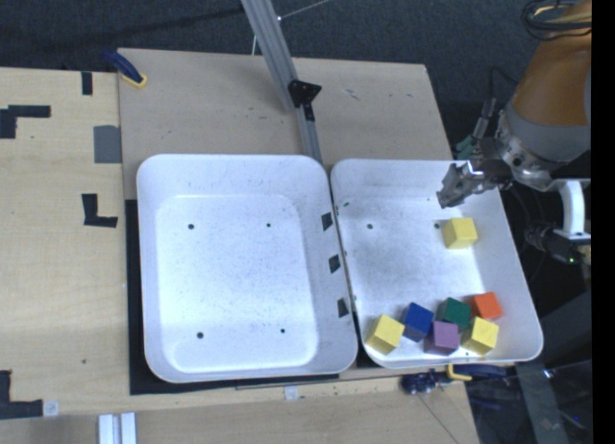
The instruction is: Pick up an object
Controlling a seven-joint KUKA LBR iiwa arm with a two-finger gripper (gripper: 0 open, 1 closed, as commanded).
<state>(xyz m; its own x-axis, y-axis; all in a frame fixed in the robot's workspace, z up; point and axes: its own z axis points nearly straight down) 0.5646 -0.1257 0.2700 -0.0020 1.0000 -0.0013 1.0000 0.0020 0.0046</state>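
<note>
My gripper (454, 190) hangs over the far right part of the right bin (384, 250), just above and a little left of a lone yellow cube (459, 232). Nothing shows between its fingers. At the bin's near edge lies a cluster of cubes: a yellow one (386, 333), a blue one (418, 319), a purple one (445, 335), a green one (454, 312), an orange one (487, 305) and another yellow one (482, 334).
The left bin (231, 269) sits beside the right one, sharing a raised rim. A grey metal pole (274, 38) slants in from the top toward the bins' far junction. The arm's grey and orange body (553, 86) fills the upper right.
</note>
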